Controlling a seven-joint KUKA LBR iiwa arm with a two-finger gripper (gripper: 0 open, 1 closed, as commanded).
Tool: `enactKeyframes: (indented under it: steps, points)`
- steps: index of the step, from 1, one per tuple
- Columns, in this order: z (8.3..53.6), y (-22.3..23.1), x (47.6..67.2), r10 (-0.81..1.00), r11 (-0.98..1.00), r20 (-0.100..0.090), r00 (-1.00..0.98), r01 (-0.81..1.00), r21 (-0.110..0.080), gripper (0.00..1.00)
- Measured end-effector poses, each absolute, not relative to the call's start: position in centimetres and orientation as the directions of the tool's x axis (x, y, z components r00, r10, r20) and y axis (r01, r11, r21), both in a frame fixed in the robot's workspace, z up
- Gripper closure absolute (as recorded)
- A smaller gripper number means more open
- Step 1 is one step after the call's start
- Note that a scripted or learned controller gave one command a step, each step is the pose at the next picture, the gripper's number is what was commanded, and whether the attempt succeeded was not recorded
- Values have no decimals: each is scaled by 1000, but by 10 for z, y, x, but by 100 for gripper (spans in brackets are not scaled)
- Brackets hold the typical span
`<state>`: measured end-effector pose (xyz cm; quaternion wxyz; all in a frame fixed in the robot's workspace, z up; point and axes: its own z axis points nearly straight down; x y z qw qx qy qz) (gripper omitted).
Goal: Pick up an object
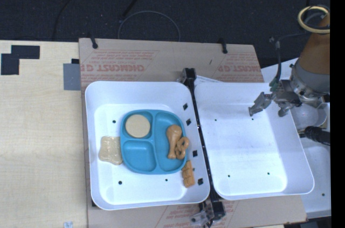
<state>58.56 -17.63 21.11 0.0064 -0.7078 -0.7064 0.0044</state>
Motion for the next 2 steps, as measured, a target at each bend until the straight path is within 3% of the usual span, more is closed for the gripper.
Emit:
enactKeyframes:
  steps: [1, 2]
  points:
    - [219, -176, 588, 1000, 0, 1, 0, 1000, -3, 0]
    - [176, -175, 588, 1000, 0, 1, 0, 1000, -6, 0]
